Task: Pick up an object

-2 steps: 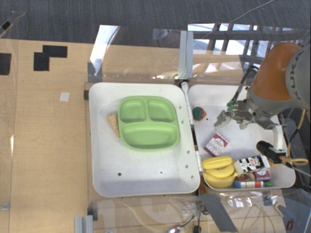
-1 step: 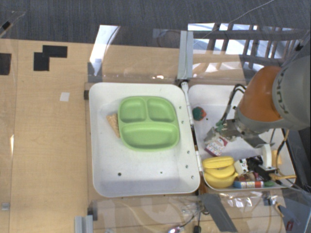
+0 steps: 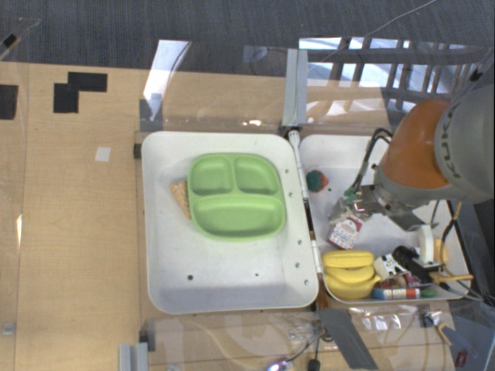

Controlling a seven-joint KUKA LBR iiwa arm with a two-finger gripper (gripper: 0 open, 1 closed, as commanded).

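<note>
Two white bins, side by side: the left bin (image 3: 232,277) fills the middle of the frame and the right bin (image 3: 332,153) sits against it toward the right. My arm (image 3: 418,157) comes in from the right edge, its orange band hanging over the right bin's far side and covering much of that bin's floor.

One green plate (image 3: 236,195) with three compartments lies flat in the upper half of the left bin.

Down at the lower edge of the right bin there is one yellow banana bunch (image 3: 349,273). I count two curved pieces, stacked.

My pincer (image 3: 354,204) is low in the middle of the right bin. Open or shut, I cannot tell from this angle, and I see nothing gripped in it.

Just below it, apart or touching I can't say, lies one small white-and-red packet (image 3: 348,233), with the bananas just beneath that.

One tan crumbly piece (image 3: 180,198) is tucked against the plate's left rim and partly hidden by it.

One little green-and-red ball (image 3: 315,180) rests near the right bin's left wall, up and left of my pincer.

In the lower right corner is a jumble of small coloured items (image 3: 401,292), too crowded to count.
</note>
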